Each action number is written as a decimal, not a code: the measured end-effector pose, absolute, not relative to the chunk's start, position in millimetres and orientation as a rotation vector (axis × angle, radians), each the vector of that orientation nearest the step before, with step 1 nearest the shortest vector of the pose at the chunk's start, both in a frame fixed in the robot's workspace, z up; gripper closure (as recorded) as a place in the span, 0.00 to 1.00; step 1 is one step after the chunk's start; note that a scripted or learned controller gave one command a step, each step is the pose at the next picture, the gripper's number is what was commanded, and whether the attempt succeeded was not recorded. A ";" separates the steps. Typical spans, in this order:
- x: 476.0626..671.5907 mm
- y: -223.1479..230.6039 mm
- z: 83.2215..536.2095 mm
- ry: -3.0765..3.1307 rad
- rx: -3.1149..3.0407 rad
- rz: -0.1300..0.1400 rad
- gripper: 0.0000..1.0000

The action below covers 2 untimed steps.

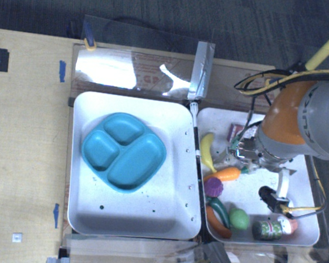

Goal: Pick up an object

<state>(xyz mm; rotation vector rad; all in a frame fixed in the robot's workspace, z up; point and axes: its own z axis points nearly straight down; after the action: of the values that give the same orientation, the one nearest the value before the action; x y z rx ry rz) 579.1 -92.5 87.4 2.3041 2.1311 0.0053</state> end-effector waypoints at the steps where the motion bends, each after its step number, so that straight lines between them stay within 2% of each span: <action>1: 534.9 -93.3 87.9 2.327 2.101 0.008 0.00; 2: 490.4 -94.1 88.1 2.286 2.147 0.008 0.00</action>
<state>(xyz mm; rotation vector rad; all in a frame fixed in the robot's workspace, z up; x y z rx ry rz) 490.4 -94.1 88.1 2.1474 2.2856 0.0085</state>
